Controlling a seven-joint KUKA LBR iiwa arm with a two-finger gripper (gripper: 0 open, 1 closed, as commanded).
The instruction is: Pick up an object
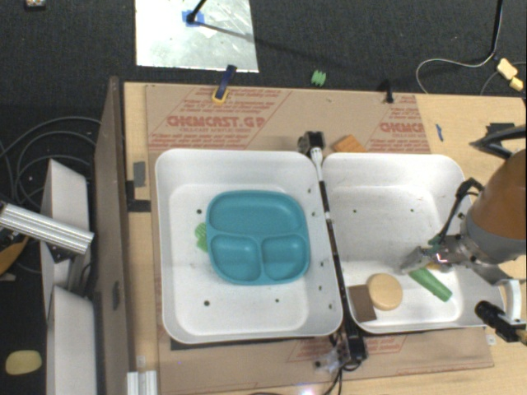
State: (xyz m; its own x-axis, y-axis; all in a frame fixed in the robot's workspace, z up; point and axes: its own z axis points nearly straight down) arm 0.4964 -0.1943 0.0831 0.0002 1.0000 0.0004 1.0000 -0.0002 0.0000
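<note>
In the right bin (395,171), low on its near side, you have the three candidates close together: a green stick (431,284), a tan disc (384,291) and a brown block (361,300). The stick lies nearest the gripper (424,261); its upper end sits just below and slightly right of the tip, either touching or just beside it, and you cannot tell which from this height. Its long axis runs on a diagonal, from upper left near the tip down to the lower right. The disc lies left of the stick and lower, and the block touches the disc's left edge, hard against the divider between the bins.

The arm (501,212) comes in from the right edge, its orange band high and the grey wrist beneath it, reaching leftward and down so the gripper hangs low over the bin floor. The tip is a blurred grey wedge; whether it is spread or closed you cannot tell, and nothing can be seen held in it.

In the left bin (177,220) sits a teal tray (257,237), with a green scrap (200,235) peeking from under its left edge. Both lie well apart from the gripper, so I judge the stick to be the likely target. A grasp across its short width would need the jaws turned square to that diagonal.
</note>
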